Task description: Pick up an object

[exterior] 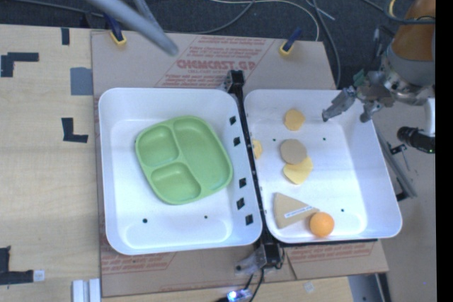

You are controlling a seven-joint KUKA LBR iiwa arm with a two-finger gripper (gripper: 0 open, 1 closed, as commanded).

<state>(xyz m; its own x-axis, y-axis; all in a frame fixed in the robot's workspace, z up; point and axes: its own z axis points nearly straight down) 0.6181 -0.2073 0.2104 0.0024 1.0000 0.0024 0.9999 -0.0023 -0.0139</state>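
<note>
Five small items in right bin (pixel 368 180), none lifted yet.
Nearest: orange ball (pixel 322 224) touching tan wedge (pixel 290 208); then yellow heart (pixel 298 171), brown disc (pixel 292 151), yellow disc (pixel 294 119). Green tray (pixel 184 159) in left bin (pixel 117 173). Gripper (pixel 348 108) spread wide, holding nothing, above the far-right rim; approach and grasp remain.

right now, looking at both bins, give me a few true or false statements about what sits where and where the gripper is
1. The green divided tray lies in the left bin. True.
2. The orange ball sits at the far edge of the right bin. False: it is near the front edge, beside the tan wedge.
3. The gripper is at the right bin's far right corner. True.
4. The gripper holds the yellow heart. False: the heart lies on the bin floor, apart from it.
5. The ball rests on the tray. False: they are in different bins.
</note>
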